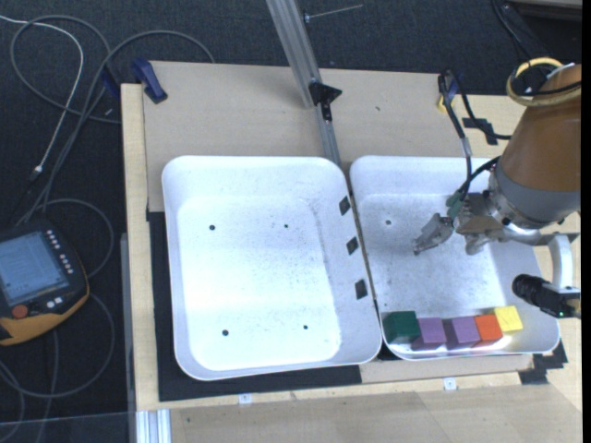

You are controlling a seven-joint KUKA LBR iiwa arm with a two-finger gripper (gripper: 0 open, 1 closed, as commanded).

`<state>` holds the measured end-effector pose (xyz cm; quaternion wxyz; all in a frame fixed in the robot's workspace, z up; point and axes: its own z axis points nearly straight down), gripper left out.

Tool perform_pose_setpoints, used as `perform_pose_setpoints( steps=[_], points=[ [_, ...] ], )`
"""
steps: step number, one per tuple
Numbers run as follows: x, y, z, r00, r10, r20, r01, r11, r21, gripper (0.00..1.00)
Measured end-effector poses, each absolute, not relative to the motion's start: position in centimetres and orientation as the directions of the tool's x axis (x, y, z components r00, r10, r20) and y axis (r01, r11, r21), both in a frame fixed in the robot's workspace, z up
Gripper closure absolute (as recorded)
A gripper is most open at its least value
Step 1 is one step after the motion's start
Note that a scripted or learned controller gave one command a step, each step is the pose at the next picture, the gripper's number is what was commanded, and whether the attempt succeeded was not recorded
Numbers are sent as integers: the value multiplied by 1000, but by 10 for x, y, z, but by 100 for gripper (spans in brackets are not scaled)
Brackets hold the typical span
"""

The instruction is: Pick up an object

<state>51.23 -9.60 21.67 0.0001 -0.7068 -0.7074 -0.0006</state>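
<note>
Over the right bin [406, 187]: claw [452, 236], fingers apart, holding nothing. Along its near wall: green [400, 325], purple [445, 331], orange [488, 327], yellow [509, 318] blocks.

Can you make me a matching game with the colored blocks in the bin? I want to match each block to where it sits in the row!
Blocks:
1. green block
2. yellow block
3. orange block
4. purple blocks

Places:
A. right end of the row
B. middle of the row
C. left end of the row
D. just left of the yellow one

Pairs: 1-C, 2-A, 3-D, 4-B
</note>
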Motion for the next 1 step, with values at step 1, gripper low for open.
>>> perform_pose_setpoints(
  steps=[1],
  points=[
    [546,-188,232,5,1000,-5,1000,-4,5,0]
  ],
)
